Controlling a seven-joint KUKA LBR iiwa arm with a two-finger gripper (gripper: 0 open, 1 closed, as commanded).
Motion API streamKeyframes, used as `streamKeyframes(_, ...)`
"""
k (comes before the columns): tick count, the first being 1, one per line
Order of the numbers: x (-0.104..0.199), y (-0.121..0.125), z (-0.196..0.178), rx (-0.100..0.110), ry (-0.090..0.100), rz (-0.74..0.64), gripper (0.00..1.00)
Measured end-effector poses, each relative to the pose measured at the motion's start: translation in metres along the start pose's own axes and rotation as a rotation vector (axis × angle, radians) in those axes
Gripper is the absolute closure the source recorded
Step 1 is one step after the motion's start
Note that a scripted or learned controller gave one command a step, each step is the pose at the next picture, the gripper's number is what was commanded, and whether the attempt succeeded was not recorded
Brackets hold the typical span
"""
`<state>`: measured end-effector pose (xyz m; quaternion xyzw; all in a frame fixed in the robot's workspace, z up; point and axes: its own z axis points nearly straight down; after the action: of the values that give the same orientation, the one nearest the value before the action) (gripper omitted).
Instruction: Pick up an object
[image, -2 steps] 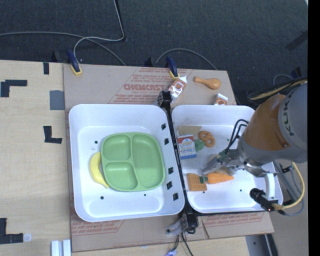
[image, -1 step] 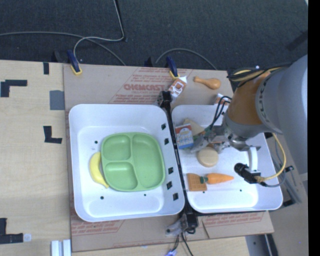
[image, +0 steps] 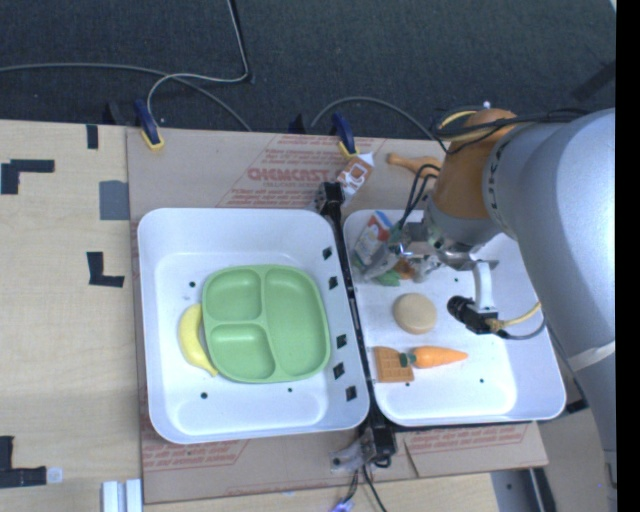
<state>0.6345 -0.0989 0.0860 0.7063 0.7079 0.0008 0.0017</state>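
In the right bin (image: 500, 400) lie a round beige bun (image: 415, 313), an orange carrot (image: 428, 358) with a green stem end, and a small orange block (image: 392, 368) beside it. At the bin's far left corner sits a crumpled clear packet (image: 372, 240) with red and green print. My gripper (image: 405, 255) hangs low over that corner, right next to the packet and just above the bun. Its fingertips are tangled visually with the packet.
The left bin (image: 170, 250) holds a green divided plate (image: 267, 322) with a yellow banana (image: 192, 340) tucked against its left side. A black divider clip strip (image: 345, 300) runs between the bins. The arm's grey bulk (image: 560, 220) covers the right bin's far right.
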Motion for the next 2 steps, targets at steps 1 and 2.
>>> streamKeyframes(1, -0.001, 0.027, 0.004, 0.04, 0.005, 0.003, 0.0)
streamKeyframes(2, 0.002, -0.083, -0.009, 0.006, 0.002, 0.002, 0.0)
